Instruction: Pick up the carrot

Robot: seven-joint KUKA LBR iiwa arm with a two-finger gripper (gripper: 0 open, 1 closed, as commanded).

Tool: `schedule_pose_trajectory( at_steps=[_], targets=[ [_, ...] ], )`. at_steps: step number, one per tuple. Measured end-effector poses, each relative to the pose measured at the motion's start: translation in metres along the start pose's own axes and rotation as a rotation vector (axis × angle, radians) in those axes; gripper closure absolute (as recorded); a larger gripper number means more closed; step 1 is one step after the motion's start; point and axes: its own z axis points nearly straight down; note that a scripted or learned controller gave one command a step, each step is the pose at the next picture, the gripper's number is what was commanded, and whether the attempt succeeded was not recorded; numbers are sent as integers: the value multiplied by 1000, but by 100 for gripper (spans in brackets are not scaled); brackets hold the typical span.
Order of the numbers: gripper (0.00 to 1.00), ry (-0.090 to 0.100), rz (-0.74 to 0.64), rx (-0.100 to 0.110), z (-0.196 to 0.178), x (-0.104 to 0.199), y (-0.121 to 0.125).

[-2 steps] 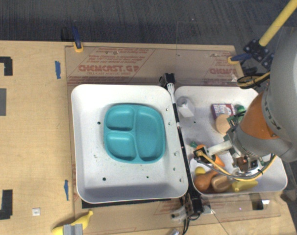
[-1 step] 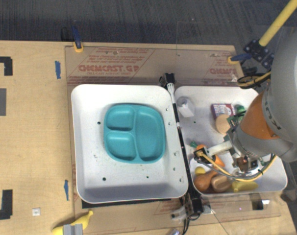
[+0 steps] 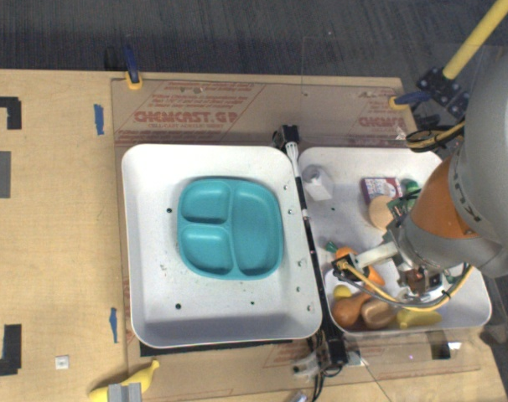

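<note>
In the camera view, the grey arm reaches in from the right and bends down over the right bin [image 3: 480, 304], its orange band above the wrist. The end effector [image 3: 415, 281] hangs low near the bin's front; its opening cannot be told. The carrot [image 3: 344, 256] lies in the same bin, near the left wall, just beside the end effector. The left bin [image 3: 145, 249] holds a teal divided plate [image 3: 231, 228].
</note>
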Motion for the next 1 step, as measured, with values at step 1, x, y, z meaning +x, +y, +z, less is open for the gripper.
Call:
schedule_pose_trajectory(
  at_steps=[1],
  targets=[
    [0, 2, 22, 0, 0, 0, 1]
  ],
)
